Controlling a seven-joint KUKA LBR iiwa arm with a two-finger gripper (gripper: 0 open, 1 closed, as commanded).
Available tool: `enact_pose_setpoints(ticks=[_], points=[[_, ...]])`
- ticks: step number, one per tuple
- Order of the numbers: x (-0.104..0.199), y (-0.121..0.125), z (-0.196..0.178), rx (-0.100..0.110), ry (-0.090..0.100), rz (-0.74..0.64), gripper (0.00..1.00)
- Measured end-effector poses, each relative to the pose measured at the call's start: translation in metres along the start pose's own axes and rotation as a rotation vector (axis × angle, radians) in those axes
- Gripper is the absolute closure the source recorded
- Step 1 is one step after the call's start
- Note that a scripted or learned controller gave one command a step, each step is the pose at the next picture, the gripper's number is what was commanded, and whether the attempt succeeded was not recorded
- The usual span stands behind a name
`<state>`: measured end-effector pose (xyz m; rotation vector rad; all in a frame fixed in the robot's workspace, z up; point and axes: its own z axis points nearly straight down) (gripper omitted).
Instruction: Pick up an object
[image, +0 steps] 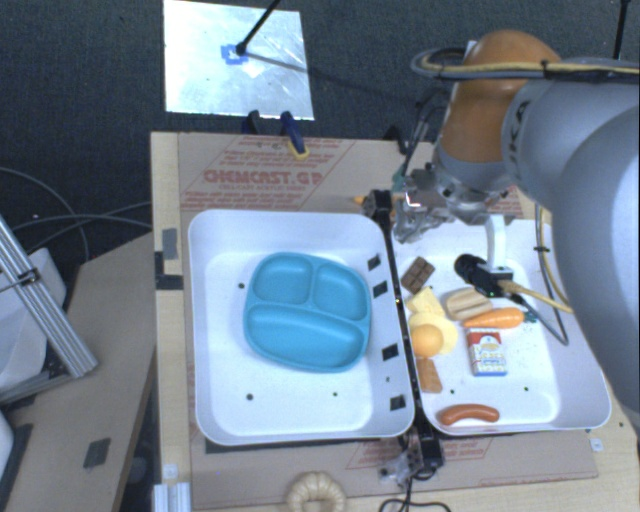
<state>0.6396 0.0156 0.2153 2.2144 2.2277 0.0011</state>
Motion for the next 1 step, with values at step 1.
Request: enact_pose_setpoints(ticks=[1], points=[[-0.0044, 0.0084, -0.0004, -0.002, -0.001, 0.001, 1.00]])
